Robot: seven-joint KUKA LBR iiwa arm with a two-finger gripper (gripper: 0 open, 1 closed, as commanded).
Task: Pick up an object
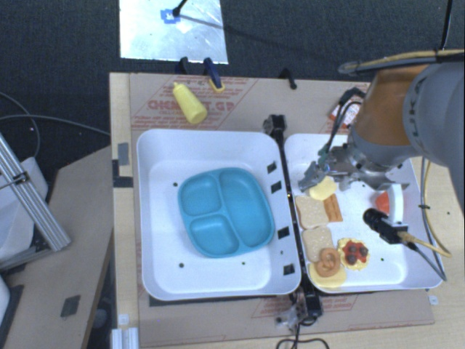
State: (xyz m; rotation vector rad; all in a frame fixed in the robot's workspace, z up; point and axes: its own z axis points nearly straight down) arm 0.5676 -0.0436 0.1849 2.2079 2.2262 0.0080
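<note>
At the near edge of the right bin (381, 269), a brown pretzel-shaped piece (327, 259) is seen lying on a pale yellow disc (328, 276). Just beside it a second yellow disc topped with red bits (354, 253) is found. Two slices of toy bread are laid one behind the other along the bin's left wall: the nearer slice (317, 240) and the farther slice (312, 211). An orange strip (333, 209) is set against the right side of the farther slice. A small red piece (383, 201) is seen further to the right, apart from the bread.

Just behind the farther slice lies a yellow food piece (322, 189), the object closest to the hand (318, 171). The hand is held directly over its far edge. Whether the piece is touched cannot be told, and nothing is seen gripped. Whether the hand is open or closed cannot be told either. The grey arm (429, 115) with its orange band (385, 107) is extended in from the right, above the far part of this bin.

In the left bin (167, 158) a blue divided plate (225, 211) is placed near the middle, with three compartments.

Beyond the bins, a yellow bottle (189, 102) is laid on its side on the cardboard sheet (240, 97) that covers the table (120, 122). A blue clamp (213, 75) is fixed at the far edge, and a shiny square sheet (173, 17) is seen on the dark floor farthest away.
</note>
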